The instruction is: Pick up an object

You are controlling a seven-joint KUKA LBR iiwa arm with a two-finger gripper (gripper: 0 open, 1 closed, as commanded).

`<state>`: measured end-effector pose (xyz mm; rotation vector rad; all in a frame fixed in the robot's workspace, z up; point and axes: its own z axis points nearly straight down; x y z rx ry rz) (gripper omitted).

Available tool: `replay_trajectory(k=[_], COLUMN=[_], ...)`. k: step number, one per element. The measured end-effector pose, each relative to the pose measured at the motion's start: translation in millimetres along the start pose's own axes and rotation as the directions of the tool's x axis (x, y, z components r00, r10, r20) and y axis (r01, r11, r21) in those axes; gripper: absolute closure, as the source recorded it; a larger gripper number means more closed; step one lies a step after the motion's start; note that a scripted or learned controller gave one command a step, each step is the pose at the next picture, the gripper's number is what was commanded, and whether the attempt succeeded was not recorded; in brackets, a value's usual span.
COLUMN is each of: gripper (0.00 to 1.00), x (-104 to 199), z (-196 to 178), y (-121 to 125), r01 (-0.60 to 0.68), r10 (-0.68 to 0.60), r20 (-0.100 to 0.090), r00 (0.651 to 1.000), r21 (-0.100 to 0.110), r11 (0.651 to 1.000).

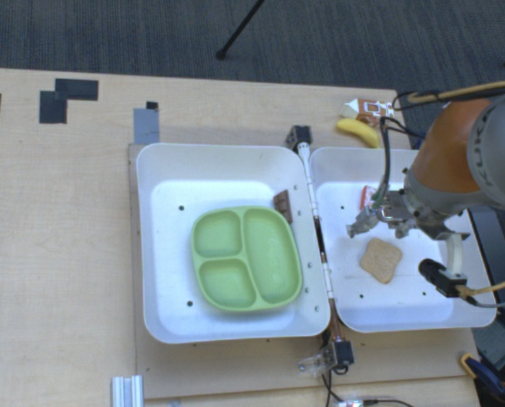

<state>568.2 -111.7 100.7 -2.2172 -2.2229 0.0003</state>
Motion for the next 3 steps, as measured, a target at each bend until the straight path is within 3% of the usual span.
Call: replay_trajectory(k=[1,2,3], gripper=[0.00,1.00,1.00], x=[-10.8,-10.5,40.6], z=[13.9,3.3,-84.0], y=[-71.2,-69.5,-80.4], r01=[-0.002,0.000,0.002], r10=[0.002,0.000,-0.002], r20=[0.003,0.003,0.001], r00=[1.000,1.000,1.000], r21=[-0.009,-0.013,-0.005], r11=[1.000,1.000,1.000])
